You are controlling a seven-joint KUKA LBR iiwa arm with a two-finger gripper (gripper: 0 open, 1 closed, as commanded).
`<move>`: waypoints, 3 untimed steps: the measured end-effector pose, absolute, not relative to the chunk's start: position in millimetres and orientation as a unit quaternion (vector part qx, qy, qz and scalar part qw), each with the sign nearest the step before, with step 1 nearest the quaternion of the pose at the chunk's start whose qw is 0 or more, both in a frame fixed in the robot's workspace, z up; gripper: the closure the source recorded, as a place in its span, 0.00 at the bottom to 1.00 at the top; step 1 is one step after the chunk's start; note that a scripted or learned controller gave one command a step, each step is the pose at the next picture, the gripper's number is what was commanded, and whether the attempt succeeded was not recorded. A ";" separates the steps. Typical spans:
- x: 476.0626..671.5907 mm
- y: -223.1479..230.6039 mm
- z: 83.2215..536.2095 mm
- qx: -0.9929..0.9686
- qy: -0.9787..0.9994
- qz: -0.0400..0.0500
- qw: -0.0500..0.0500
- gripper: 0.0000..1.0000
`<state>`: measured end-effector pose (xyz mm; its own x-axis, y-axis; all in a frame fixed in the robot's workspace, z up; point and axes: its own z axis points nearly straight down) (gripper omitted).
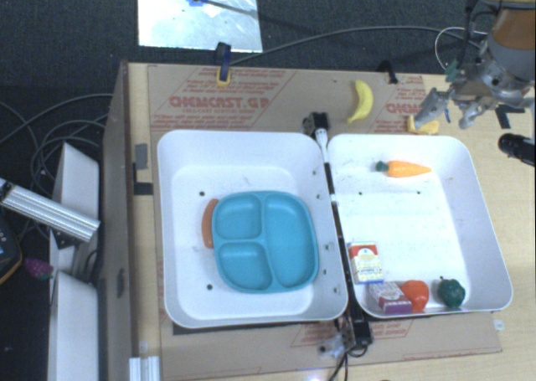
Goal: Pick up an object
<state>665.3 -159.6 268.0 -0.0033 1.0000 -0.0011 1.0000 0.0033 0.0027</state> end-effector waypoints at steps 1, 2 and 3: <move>668.6 -160.7 188.9 0.706 0.708 0.000 0.000 0.00; 671.2 -164.4 102.5 0.706 0.708 0.002 0.005 0.00; 674.6 -161.8 117.8 0.705 0.709 0.006 0.006 1.00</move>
<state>674.6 -161.8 117.8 -0.0055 1.0000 0.0001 0.9998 0.0055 0.0176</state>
